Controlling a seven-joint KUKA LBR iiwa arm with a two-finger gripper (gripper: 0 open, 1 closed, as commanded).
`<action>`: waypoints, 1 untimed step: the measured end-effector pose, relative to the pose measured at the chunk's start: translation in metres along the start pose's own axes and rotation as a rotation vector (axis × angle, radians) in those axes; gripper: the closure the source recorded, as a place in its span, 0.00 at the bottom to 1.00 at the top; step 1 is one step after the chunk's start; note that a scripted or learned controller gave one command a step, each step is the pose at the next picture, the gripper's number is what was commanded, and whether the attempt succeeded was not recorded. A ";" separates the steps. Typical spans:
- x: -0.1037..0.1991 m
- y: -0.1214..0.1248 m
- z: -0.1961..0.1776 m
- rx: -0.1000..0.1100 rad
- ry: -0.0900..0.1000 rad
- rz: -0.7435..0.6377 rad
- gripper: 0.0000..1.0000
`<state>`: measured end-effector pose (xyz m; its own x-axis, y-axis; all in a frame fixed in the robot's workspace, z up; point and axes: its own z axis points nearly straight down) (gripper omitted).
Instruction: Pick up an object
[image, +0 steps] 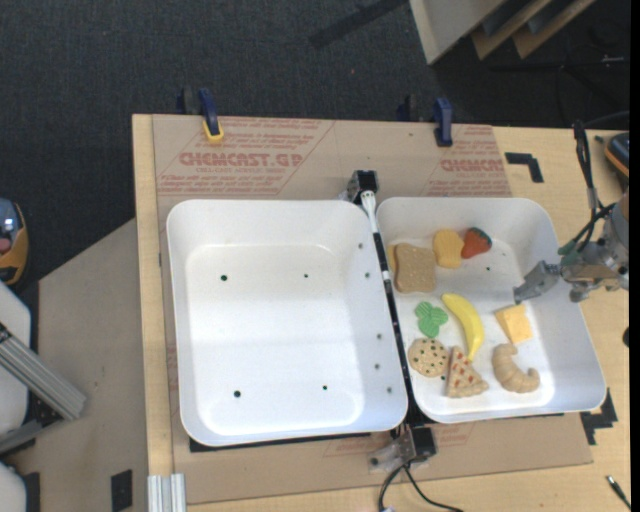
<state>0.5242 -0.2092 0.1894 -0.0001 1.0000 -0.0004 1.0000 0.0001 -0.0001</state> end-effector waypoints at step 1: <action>0.027 0.017 0.088 -0.015 -0.009 0.002 0.00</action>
<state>0.5408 -0.1828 0.1013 0.0022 1.0000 -0.0094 0.9999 -0.0020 0.0154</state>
